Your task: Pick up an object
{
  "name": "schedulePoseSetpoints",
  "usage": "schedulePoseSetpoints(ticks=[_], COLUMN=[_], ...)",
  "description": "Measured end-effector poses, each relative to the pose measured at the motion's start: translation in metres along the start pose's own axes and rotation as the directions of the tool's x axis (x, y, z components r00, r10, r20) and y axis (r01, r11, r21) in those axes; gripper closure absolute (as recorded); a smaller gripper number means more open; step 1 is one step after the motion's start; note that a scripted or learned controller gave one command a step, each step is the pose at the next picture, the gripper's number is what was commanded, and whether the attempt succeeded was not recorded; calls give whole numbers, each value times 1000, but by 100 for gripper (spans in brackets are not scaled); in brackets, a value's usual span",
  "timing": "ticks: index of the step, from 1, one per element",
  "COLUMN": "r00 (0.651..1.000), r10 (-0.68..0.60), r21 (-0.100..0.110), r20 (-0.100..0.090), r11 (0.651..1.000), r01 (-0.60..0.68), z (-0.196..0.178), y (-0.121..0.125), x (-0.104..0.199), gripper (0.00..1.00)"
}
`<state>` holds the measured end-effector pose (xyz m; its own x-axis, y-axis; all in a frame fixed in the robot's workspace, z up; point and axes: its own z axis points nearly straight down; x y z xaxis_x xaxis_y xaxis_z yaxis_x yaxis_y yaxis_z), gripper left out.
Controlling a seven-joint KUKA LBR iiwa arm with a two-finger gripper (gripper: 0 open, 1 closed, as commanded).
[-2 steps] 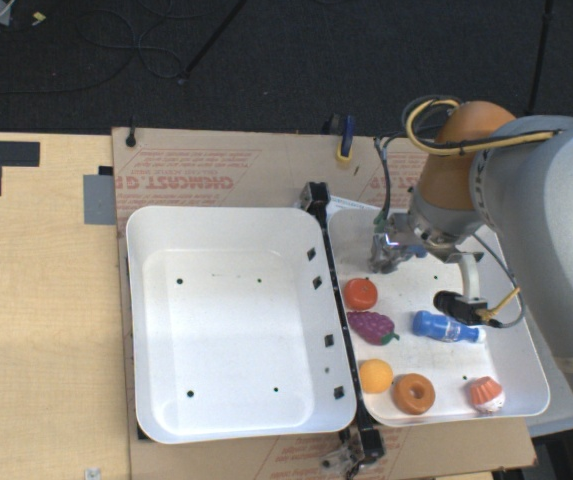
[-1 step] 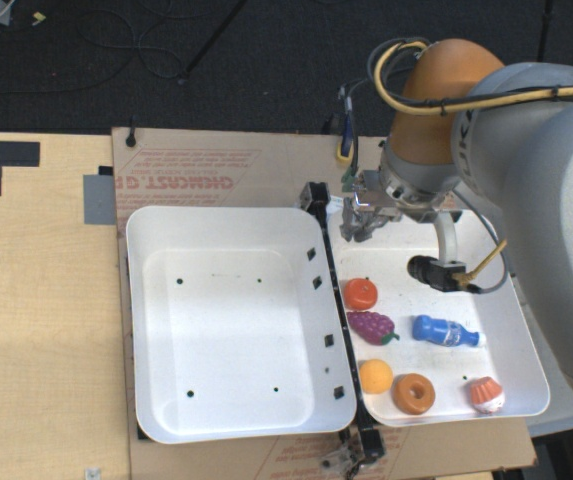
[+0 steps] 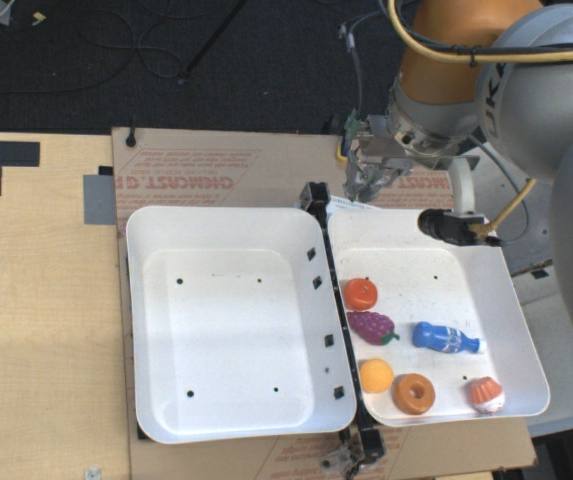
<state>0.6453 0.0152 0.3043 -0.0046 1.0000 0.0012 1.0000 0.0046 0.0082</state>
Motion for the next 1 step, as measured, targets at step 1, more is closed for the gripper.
schedulePoseSetpoints(ticks=[1], r00=[1000], r10=[12], r21=[19], r20=[3], r11=[1000], r01=[-12], z=[58], y=[-49], x=[-74], gripper=[100])
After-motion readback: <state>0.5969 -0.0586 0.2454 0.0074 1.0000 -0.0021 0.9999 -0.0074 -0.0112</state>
